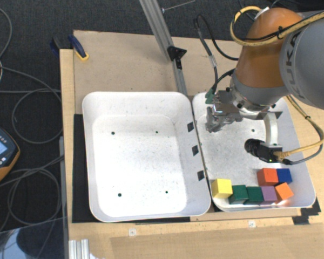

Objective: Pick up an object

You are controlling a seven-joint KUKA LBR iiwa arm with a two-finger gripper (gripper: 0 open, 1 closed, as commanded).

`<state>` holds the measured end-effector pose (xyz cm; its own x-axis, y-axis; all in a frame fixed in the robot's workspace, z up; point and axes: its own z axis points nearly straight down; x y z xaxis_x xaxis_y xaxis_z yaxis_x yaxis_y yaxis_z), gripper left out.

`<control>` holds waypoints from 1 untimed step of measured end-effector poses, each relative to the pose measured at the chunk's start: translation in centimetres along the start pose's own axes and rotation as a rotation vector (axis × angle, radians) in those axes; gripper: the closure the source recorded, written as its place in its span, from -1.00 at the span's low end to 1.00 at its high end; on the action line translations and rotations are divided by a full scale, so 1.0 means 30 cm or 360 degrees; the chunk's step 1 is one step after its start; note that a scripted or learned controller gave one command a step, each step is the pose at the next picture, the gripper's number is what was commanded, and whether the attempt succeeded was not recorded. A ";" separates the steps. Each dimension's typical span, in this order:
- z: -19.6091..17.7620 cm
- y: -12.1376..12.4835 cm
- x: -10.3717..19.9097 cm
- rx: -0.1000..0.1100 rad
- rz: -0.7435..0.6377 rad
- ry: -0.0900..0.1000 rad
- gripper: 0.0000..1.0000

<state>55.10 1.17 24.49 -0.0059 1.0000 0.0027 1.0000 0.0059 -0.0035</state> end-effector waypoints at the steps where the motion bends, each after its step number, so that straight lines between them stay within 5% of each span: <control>1: -0.004 -0.004 0.192 -0.0005 -0.0003 0.0000 1.00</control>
